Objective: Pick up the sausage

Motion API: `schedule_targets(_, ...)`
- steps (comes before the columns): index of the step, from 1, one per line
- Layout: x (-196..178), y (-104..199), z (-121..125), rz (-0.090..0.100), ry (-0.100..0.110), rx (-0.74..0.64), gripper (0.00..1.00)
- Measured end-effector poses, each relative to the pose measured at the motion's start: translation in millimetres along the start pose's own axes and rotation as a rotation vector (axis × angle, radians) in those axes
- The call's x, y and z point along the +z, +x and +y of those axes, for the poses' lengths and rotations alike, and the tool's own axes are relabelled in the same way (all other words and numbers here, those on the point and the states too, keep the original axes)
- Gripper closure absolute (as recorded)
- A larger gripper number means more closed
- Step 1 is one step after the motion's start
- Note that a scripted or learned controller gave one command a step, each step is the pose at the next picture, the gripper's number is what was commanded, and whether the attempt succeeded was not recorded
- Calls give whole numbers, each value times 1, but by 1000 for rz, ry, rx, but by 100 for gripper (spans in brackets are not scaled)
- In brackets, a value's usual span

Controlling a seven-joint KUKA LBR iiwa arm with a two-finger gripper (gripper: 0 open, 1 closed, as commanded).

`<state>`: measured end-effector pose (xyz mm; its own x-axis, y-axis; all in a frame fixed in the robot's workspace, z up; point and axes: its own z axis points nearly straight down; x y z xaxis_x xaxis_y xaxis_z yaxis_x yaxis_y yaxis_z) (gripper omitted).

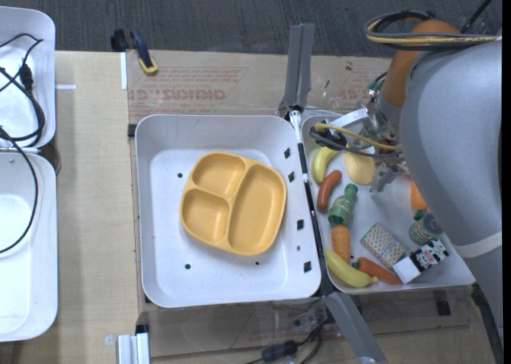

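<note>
The red-brown, short, rounded sausage (328,189) lies on the floor of the right shallow white bin (455,276), near that bin's left wall; a small yellow banana (322,161) lies just above it, and a green bottle with a dark cap (343,205) lies just beside it on the right; an orange carrot (341,239) lies below the sausage. The two-finger gripper (389,169) sits over the upper part of the right bin, apart from the sausage, beside a pale yellow rounded item (358,169); whether its fingers are spread or pressed together cannot be determined. The left shallow white bin (160,219) holds a yellow three-compartment plastic plate (233,203).
</note>
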<state>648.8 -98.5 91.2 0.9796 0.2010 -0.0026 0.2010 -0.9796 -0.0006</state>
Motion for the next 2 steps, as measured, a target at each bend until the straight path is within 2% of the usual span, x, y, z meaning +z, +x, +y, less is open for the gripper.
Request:
schedule_targets(1,-9,0,1,-1,0,-1,100)
schedule_targets(2,-135,-7,-15,1,0,0,100)
